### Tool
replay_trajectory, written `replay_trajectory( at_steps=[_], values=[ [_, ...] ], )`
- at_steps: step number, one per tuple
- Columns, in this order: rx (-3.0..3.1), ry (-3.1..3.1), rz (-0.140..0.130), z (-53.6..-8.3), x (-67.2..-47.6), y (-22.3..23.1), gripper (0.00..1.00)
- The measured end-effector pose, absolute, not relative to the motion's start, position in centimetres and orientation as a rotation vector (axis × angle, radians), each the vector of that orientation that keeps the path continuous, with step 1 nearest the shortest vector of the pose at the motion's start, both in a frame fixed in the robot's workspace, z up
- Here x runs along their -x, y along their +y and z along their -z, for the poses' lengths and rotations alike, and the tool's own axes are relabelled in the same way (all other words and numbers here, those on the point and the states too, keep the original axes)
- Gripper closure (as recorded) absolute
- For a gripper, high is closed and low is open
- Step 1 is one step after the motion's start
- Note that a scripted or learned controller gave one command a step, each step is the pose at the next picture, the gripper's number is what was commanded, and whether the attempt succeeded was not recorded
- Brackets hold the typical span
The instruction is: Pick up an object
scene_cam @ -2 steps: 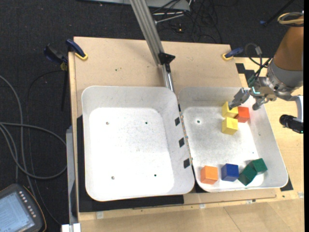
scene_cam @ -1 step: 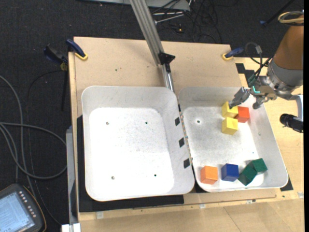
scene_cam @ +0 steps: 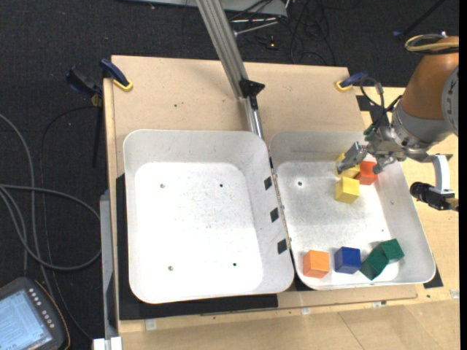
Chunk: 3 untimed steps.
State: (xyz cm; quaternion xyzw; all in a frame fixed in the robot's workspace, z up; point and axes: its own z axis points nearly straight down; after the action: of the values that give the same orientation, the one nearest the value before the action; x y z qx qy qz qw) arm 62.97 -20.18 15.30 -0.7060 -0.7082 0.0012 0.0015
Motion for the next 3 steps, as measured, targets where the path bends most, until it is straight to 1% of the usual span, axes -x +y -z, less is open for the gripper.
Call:
replay_trajectory(
  at_steps=[1, 2, 3],
  values=[
    [2.229, -2.234, 0.011, -12.3, -63.4, -20.3, 0.00],
    [2.227, -2.238, 0.009, -13.1, -63.4, -20.3, 1.00],
    [2.223, -2.230, 0.004, -18.1, -64.1, -21.1, 1.00]
  ],
)
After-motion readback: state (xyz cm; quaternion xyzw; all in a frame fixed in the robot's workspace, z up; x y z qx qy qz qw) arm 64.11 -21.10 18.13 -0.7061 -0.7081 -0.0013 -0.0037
